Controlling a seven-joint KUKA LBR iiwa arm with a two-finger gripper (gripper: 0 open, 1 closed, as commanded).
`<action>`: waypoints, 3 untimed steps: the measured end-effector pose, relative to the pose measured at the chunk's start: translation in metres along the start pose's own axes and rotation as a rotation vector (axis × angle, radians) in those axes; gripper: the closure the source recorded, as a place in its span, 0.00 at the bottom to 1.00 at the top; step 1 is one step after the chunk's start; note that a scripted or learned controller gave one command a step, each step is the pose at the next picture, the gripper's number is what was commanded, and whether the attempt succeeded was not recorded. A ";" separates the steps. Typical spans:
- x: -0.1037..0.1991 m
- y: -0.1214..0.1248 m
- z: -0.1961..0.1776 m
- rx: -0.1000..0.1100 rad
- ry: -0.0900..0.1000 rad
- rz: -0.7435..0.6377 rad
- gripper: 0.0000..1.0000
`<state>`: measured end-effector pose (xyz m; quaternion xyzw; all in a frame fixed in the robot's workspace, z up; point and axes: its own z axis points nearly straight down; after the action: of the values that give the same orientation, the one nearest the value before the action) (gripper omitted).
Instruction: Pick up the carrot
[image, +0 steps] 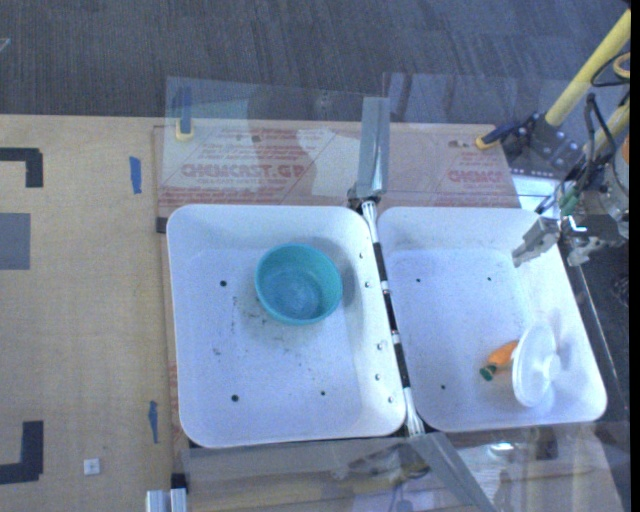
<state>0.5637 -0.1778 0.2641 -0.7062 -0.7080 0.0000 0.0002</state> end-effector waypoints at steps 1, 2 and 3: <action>-0.003 -0.055 0.073 0.000 0.000 0.034 0.00; -0.012 -0.062 0.175 -0.012 -0.004 -0.071 0.00; -0.014 -0.062 0.165 -0.014 -0.003 -0.068 1.00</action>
<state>0.5018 -0.1917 0.0989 -0.6819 -0.7314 -0.0041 -0.0057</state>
